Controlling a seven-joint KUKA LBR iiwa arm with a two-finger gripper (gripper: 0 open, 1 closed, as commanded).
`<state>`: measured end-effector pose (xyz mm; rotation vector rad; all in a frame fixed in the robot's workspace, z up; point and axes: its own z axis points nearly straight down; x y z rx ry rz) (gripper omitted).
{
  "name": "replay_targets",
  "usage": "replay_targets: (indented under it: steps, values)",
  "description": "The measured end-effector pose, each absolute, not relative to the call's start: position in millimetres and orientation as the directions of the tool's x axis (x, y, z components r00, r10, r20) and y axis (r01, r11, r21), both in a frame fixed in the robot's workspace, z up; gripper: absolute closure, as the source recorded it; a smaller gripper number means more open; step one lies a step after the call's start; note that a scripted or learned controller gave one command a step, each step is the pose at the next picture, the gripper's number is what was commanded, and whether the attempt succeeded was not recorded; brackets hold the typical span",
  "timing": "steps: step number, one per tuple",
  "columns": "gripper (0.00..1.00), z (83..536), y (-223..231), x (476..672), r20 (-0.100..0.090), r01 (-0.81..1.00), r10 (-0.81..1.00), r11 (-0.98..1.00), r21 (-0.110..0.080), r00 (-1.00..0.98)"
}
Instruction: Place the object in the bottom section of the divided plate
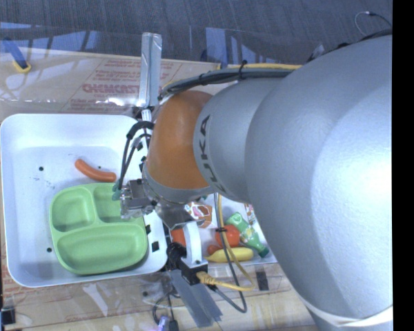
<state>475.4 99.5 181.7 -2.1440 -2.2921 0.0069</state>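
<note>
The sausage (pixel 95 170) lies loose on the left bin's (pixel 14 143) floor just above the plate's (pixel 96 236) upper rim, long axis running left-right, dipping slightly to the right. The gripper (pixel 130 197) hangs over the plate's right edge, just right of and below the sausage; its grip cannot be told. The bottom section (pixel 100 248) lies open, with free floor toward the bin's left wall.

Grey KUKA arm (pixel 317 185) w/ orange band (pixel 176 143), black cables (pixel 131 150).
</note>
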Motion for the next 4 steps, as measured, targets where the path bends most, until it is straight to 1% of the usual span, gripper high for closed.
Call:
replay_targets:
  steps: [1, 2, 3, 4]
  values:
    - [1.0, 143, 98, 479.9, -0.001, 1.0, 1.0, 0.028, -0.006, -0.028]
    - [1.0, 184, 129, 476.3, 0.0, 0.971, 0.971, 0.239, -0.001, -0.239]
    - [1.0, 113, 107, 482.9, 0.004, 0.985, 0.986, 0.169, 0.023, -0.169]
    - [1.0, 191, -13, 477.2, -0.001, 0.994, 0.994, 0.112, 0.0, -0.112]
